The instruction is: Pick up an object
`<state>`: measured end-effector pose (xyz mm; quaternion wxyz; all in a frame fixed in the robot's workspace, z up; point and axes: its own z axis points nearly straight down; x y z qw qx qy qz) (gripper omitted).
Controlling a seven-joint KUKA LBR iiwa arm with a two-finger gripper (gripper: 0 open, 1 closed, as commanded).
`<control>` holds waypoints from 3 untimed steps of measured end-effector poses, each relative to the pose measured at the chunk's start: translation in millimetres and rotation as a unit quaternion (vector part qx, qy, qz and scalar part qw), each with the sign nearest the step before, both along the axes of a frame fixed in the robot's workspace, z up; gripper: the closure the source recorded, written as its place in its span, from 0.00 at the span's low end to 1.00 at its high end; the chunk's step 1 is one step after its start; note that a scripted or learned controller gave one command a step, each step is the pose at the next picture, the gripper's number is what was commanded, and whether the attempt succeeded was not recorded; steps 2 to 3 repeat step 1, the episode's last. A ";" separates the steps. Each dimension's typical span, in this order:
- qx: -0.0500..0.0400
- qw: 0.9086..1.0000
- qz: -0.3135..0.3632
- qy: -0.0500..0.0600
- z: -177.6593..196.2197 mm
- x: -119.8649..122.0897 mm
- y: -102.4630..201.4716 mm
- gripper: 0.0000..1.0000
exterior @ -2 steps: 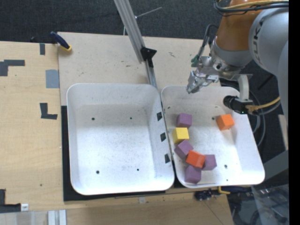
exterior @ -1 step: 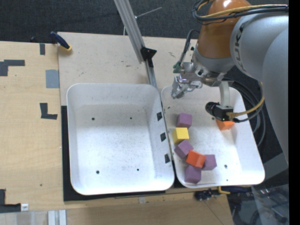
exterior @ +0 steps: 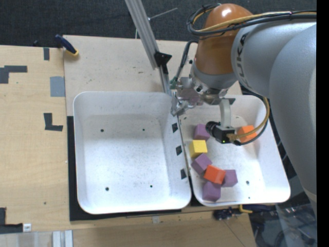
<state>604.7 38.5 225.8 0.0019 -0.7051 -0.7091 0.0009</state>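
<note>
Loosely clustered, purple blocks, yellow block, orange block, right bin, gripper opening unclear.

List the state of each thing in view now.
Right bin, holding six blocks.
Tool, over that bin's left rim, at the far end.
Purple blocks, four, loose in the bin.
Yellow block, lying between two purple ones.
Orange block, lying against purple ones.

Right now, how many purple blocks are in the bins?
4 purple blocks, all in the right bin: one above the yellow block, one just below it, one right of the orange block, one by the front rim. The arm may hide more.
</note>
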 end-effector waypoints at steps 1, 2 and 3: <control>0.000 1.000 0.001 -0.001 7.9 -8.5 50.3 1.00; 0.000 1.000 0.001 -0.001 7.9 -8.5 50.3 1.00; 0.000 1.000 0.001 -0.001 7.9 -8.5 50.3 1.00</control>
